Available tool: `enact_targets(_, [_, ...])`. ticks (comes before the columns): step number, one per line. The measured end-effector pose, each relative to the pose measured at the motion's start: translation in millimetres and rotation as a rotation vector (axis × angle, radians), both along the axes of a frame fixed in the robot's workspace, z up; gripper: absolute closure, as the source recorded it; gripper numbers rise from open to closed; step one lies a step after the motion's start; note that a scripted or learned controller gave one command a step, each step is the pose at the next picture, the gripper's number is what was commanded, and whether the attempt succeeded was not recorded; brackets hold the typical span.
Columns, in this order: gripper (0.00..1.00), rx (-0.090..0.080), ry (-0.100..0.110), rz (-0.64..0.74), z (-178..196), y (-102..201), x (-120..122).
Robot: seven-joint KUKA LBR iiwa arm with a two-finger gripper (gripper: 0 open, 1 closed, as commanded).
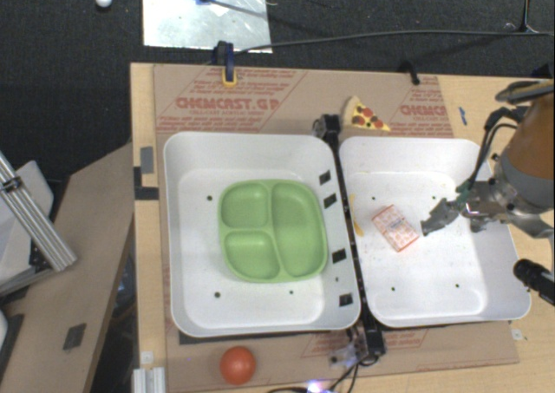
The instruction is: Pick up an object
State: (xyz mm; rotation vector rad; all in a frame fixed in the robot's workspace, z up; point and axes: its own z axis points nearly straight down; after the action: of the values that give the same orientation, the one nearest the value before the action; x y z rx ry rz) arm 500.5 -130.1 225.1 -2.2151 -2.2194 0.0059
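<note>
We see the gripper (436, 219) low over the right bin (451, 296), its finger opening indiscernible, just right of a small red-printed packet (395, 228). The left bin (186, 209) bears a green divided tray (272, 230). Board (260, 96) lettering reads "CHEMCAST GP".

The arm (529, 166) is showing a grey body with an orange band above the wrist, and dark cables are looping alongside it. Its metal wrist block is carrying the gripper (434, 219), whose fingers are appearing dark grey and slender.
</note>
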Motion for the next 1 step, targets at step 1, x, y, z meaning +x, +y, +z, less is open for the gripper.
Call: enact_targets(1, [0.0, -0.001, -0.008, 0.002, 3.8, 0.1, 2.0])
